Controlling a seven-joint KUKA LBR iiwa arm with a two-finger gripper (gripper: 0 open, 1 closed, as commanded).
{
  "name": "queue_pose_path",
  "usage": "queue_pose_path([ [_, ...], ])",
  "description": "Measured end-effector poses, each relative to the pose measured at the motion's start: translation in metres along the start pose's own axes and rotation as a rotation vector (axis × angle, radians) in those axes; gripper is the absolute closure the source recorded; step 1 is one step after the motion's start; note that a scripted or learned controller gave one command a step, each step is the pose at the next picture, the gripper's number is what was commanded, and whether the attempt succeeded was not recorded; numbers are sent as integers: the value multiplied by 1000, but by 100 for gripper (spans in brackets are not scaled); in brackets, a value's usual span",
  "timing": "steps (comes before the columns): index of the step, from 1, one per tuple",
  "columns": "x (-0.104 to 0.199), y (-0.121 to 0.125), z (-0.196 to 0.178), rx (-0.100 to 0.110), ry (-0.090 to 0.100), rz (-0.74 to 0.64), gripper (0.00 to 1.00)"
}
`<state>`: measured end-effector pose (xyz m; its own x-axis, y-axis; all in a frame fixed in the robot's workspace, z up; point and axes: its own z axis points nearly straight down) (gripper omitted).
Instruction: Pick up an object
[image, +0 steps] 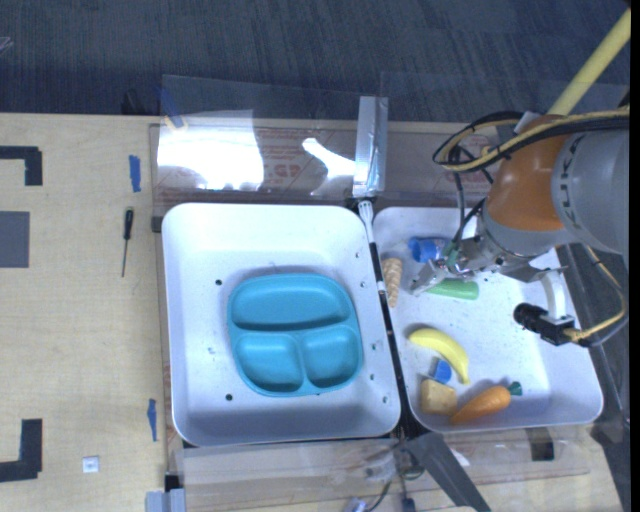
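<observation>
In the right bin (575, 395), a long green tube (455, 290) lies flat. The hand (440, 272) touches its left end. I cannot tell if the hand is spread or pinching.

Blue tray (293, 331), yellow banana (442, 350), orange carrot (482, 401), white bins (190, 300).

I count two white bins on my bench: the left bin (190, 300) and the right bin (570, 395). In the left bin lies one blue divided tray (293, 333) with three compartments. In the right bin I count one banana (443, 351), one carrot (485, 400), one green object (455, 290), one blue object (427, 248) near the far edge, one tan piece (437, 396) at the near edge and one tan cone-like thing (391, 280) by the left wall.
</observation>
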<state>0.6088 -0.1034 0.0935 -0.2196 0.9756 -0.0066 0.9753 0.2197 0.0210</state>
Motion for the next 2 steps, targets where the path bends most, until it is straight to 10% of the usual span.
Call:
queue_pose_path([
  [1, 2, -10, 0, -2, -2, 12, 0],
  [2, 2, -10, -6, 3, 0, 13, 100],
])
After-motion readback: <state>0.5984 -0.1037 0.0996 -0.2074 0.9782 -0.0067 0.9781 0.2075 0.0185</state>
